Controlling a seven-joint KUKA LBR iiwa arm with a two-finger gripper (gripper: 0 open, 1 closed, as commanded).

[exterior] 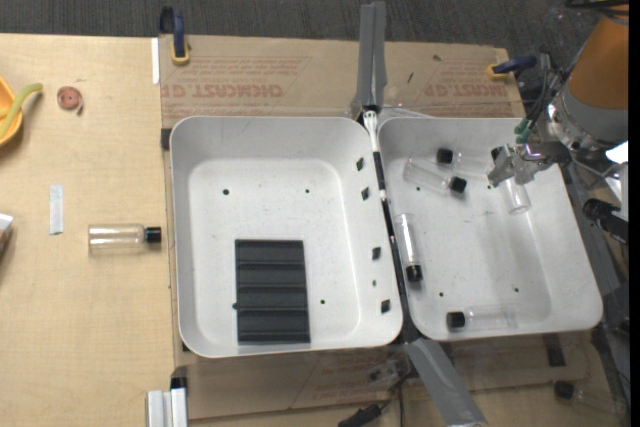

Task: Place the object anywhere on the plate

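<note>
The plate [270, 292] is a dark ribbed rectangle lying flat in the near part of the left bin [200, 165]. Several clear vials with black caps lie in the right bin [560, 305]: one [430, 177] at the back, one [408, 250] along the left wall, one [482, 319] near the front edge. A loose black cap [444, 155] sits at the back. My gripper [508, 167] hangs over the back right of the right bin, far from the plate. A clear vial [517, 198] shows just below it; whether it is gripped or lying on the floor is unclear.
The raised walls where the two bins meet [385, 215] lie between my gripper and the plate. On the bench to the left lie another clear vial [120, 236], a small white strip [56, 210] and a red disc [68, 97]. Blue clamps [172, 30] hold the cardboard at the back.
</note>
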